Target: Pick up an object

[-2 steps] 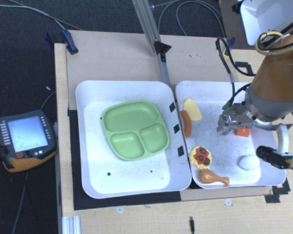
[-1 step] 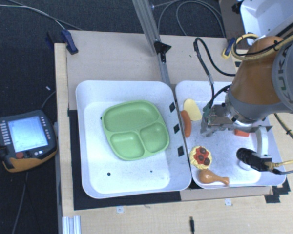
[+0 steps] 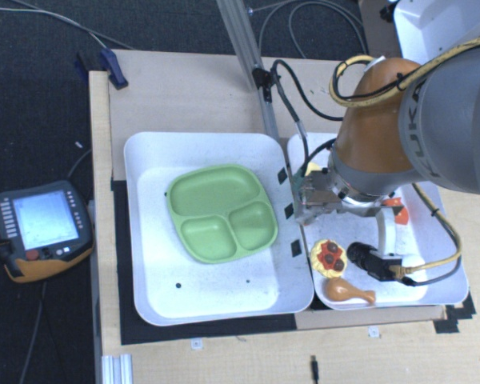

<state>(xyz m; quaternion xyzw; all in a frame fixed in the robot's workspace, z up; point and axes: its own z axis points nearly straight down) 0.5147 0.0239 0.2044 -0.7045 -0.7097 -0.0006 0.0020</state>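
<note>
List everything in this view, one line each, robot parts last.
Bins: two, white, side by side on the bench.
Divided plate: one, green, in the left bin.
Toy pizza slice: one, yellow with red dots, right bin.
Spoon-shaped toy: one, orange-tan, right bin's near edge.
Orange-and-white object: one, partly hidden by the arm, right bin.
Pendant: one, grey and orange with a lit screen, far left, off the bench.
Arm: one, grey with orange band, over the right bin.
Hand: one, at the right bin's left edge.

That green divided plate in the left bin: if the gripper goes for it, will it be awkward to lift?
Probably. The green divided plate lies flat and wide in the left bin, so the only likely pinch point is its thin rim. It looks like rigid, light plastic, so it may slide when nudged and tilt if lifted by one edge.
</note>
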